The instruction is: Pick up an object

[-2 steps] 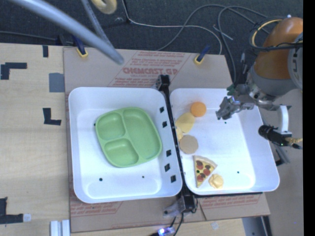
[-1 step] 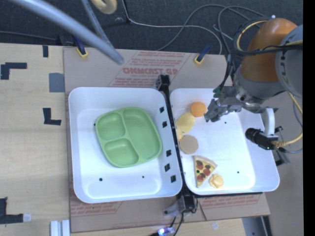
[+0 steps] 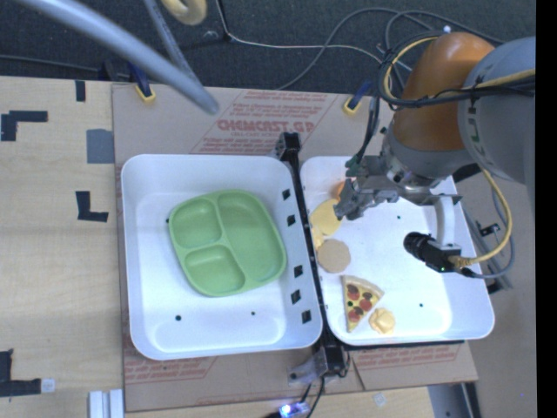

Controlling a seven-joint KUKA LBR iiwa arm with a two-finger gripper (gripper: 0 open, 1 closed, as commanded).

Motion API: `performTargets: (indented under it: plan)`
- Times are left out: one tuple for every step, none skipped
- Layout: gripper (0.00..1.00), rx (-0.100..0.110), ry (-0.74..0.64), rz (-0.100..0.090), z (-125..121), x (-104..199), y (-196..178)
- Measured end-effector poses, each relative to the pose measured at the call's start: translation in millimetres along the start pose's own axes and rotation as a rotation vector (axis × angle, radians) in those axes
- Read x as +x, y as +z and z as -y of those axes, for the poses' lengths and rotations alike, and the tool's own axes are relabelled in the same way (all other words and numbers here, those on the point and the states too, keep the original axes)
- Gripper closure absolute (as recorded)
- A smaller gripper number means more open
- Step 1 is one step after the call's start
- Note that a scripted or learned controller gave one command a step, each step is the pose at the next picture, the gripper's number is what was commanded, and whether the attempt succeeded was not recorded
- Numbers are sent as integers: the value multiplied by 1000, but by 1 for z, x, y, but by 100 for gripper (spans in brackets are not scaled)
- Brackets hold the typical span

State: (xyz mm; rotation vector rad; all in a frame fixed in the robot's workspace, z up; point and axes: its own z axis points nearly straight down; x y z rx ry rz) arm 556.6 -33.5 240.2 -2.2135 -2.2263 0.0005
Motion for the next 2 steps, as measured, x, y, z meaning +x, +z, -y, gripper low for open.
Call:
performTargets:
  plan:
    - [100,1,-1,0,18,55,-5]
    - [100,2,0,1,37,115,5]
